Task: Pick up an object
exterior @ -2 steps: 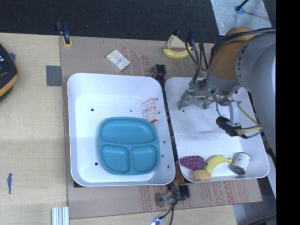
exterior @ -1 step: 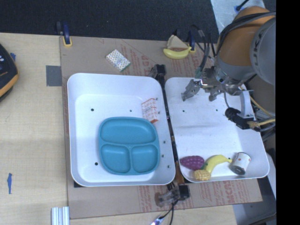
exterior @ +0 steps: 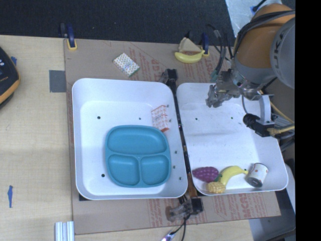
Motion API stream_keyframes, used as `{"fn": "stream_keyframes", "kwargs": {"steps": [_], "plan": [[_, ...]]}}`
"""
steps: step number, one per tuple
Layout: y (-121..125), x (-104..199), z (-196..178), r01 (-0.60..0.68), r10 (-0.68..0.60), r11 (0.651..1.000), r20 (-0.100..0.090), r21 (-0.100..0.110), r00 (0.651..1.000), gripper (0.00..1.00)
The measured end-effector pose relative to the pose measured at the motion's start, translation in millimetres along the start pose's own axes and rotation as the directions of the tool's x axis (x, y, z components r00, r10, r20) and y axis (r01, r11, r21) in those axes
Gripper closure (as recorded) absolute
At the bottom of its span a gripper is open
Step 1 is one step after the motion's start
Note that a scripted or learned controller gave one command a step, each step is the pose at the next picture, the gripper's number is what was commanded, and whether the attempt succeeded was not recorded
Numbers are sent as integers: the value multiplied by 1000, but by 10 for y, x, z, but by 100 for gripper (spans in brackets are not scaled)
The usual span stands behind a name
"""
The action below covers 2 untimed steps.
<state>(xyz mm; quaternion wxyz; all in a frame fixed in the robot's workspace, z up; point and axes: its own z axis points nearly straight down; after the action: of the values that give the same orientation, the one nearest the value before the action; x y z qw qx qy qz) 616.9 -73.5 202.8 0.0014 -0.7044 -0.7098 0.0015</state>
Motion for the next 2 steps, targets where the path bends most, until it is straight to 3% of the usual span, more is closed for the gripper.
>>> {"fn": "stream_keyframes", "kwargs": {"steps": [1,2], "plan": [[396,162,108,-3,3,1000,0,-1,1000,100],[400,878,107,-1,1,1000,0,0,1000,100]]}}
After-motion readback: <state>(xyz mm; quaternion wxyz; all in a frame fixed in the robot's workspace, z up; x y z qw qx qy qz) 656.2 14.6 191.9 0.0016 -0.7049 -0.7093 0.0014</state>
